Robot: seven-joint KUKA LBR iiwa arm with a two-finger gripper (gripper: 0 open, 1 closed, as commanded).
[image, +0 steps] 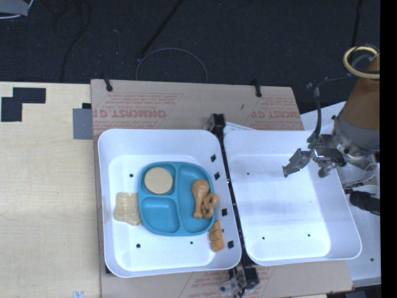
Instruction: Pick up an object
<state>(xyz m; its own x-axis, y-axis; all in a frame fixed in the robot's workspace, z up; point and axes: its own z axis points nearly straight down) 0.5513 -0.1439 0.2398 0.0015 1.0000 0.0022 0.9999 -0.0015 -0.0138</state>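
A blue divided tray (162,215) lies in the left bin (118,148). It holds a round tan disc (158,180) in its upper left compartment and a brown drumstick-shaped piece (201,196) on its right side. A pale toast-like piece (128,208) lies on the bin floor just left of the tray. A small brown lump (216,236) sits by the tray's lower right corner. My gripper (308,168) hangs over the right bin's (279,253) upper right part, open, with nothing between its fingers. It is far from all the objects.
A black divider with clips (224,185) runs between the two bins. Cardboard (186,107) lies under the bins. The arm's grey body (363,113) and cables stand over the right bin's far right edge.
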